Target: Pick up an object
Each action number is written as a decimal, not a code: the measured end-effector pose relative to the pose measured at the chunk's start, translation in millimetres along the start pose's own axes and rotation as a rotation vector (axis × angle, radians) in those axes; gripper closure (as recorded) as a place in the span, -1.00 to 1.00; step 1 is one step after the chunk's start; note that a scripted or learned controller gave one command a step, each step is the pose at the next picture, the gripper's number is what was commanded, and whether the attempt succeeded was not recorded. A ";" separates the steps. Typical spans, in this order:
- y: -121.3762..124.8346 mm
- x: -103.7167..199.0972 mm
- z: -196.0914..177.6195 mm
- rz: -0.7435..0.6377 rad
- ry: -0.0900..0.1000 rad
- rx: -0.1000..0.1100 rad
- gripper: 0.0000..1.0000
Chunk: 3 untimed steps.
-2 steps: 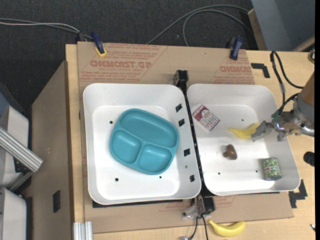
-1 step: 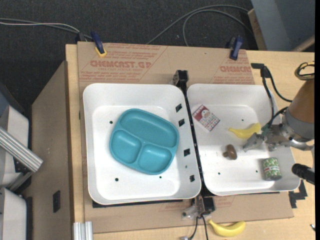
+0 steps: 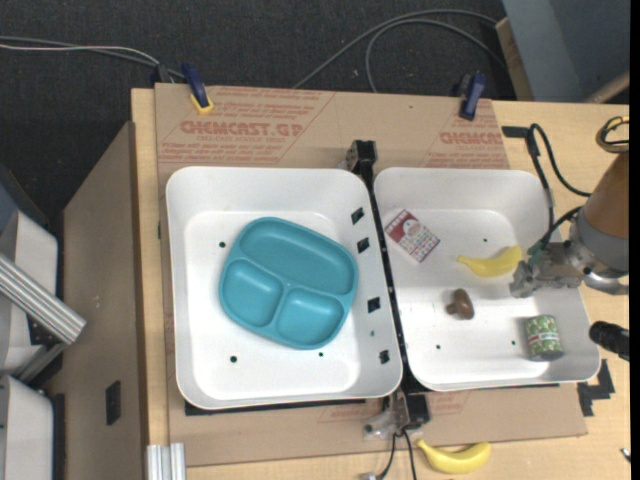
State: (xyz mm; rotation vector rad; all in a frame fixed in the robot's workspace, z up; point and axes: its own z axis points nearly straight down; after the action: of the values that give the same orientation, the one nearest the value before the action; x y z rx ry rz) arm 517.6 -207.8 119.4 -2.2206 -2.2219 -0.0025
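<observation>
Poised at right bin's [image 3: 500,373] right edge, hand [image 3: 532,273], grip unreadable; banana [image 3: 490,263] just left, long axis left-right.

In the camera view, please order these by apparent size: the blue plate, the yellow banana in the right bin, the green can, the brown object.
1. blue plate
2. yellow banana
3. green can
4. brown object
The can and the brown object look close in size, so their order is unsure.

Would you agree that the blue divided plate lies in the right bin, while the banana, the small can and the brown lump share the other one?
Not quite: the camera view shows the blue divided plate in the left bin. The banana, the small can and the brown lump share the right bin.
</observation>
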 end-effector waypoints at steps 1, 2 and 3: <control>-2.5 -2.8 -44.4 0.000 -0.003 -0.004 1.00; -0.8 -3.0 -98.6 -0.001 -0.004 -0.006 1.00; 0.4 46.2 -109.1 -0.006 0.001 0.000 1.00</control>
State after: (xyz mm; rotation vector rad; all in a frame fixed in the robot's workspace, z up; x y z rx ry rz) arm 517.8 -161.7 228.6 -2.2135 -2.2279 -0.0044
